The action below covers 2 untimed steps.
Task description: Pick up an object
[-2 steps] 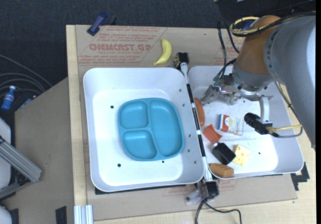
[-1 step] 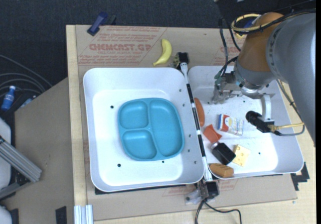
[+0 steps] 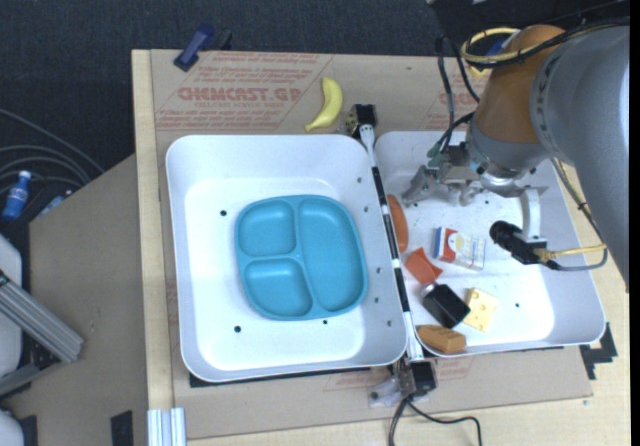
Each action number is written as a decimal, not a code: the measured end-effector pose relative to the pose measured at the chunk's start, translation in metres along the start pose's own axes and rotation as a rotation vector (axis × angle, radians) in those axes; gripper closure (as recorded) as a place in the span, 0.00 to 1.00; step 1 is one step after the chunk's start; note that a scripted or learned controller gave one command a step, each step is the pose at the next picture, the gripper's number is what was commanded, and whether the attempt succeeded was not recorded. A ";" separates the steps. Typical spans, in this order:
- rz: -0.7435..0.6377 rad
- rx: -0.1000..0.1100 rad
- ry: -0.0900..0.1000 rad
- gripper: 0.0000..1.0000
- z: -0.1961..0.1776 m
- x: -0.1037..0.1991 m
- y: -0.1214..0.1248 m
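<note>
**While the Arm Reached In, the Gripper Hung Over the Right Bin**

As the grey arm (image 3: pixel 600 104) reached in from 3 o'clock, the gripper (image 3: pixel 447 184) hung over the right bin (image 3: pixel 560 289), at about 11 o'clock of that bin's floor. Whether it was spread or closed could not be told from this slant, and nothing was seen in its grasp.

Every loose object in that bin lay below and to the 7 o'clock side of the gripper. An orange sausage-shaped piece (image 3: pixel 398 222) lay along the bin's 9 o'clock wall, nearest the gripper but apart from it. A small white, red and blue carton (image 3: pixel 458 248) sat near the middle of the floor. A red block (image 3: pixel 422 266) lay at 8 o'clock, just beside the sausage's lower end. A black block (image 3: pixel 445 306) sat at 7 o'clock, touching or almost touching a yellow cheese wedge (image 3: pixel 482 311) at 6 o'clock. A brown bread roll (image 3: pixel 442 339) rested against the near rim, just beneath the black block.

A blue divided plate (image 3: pixel 300 256) filled the middle of the left bin (image 3: pixel 200 234). On the counter (image 3: pixel 250 89) beyond the bins, at 12 o'clock, lay a yellow banana (image 3: pixel 326 104).
</note>
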<state>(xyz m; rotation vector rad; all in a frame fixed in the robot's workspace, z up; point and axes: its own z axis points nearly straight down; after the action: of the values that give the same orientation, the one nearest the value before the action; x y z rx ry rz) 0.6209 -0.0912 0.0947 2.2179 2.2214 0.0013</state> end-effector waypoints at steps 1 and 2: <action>0.000 0.001 0.001 0.00 0.010 -0.001 0.044; -0.001 -0.001 -0.001 1.00 -0.001 -0.001 0.045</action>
<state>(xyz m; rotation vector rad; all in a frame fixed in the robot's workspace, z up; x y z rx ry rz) 0.6657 -0.0918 0.0956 2.2162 2.2213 0.0013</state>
